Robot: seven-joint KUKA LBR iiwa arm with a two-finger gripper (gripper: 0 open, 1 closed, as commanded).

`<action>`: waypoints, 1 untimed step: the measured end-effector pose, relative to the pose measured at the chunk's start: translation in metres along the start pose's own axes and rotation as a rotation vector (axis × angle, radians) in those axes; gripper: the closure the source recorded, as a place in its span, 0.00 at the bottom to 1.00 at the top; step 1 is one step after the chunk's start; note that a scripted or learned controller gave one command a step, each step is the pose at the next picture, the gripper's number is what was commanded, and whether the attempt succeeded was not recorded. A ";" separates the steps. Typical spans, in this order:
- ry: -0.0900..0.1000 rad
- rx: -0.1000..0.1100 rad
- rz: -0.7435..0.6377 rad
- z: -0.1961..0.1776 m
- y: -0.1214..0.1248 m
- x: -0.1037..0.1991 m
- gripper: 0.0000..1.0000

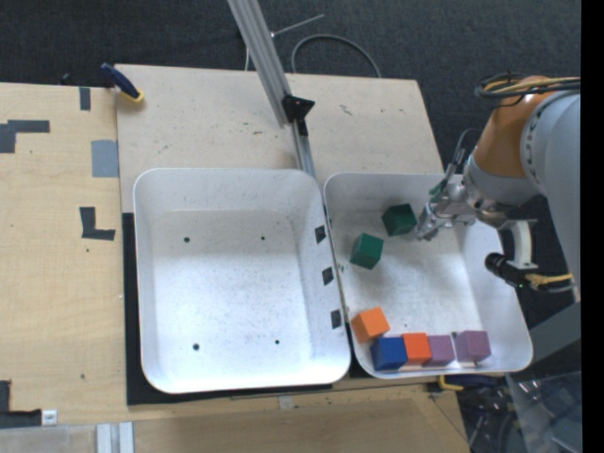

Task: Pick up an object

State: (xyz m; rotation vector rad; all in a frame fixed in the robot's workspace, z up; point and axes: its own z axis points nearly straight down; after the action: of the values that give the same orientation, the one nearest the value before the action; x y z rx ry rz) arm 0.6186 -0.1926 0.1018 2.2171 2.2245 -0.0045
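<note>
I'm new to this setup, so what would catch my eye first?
The grey arm with its orange band reaches in from the right, its gripper beside a green cube in the right bin. A row of orange, blue and purple cubes lines that bin's near edge.

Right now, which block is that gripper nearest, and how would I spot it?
Look in the right bin, near its far wall. Two green blocks sit there; it is the darker one, just left of the gripper and farther back than the lighter green block.
</note>
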 end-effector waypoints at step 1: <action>0.000 0.002 0.000 0.001 0.000 0.000 0.00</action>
State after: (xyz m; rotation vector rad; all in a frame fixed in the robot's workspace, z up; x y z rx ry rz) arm 0.6184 -0.1923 0.1012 2.2175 2.2258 -0.0067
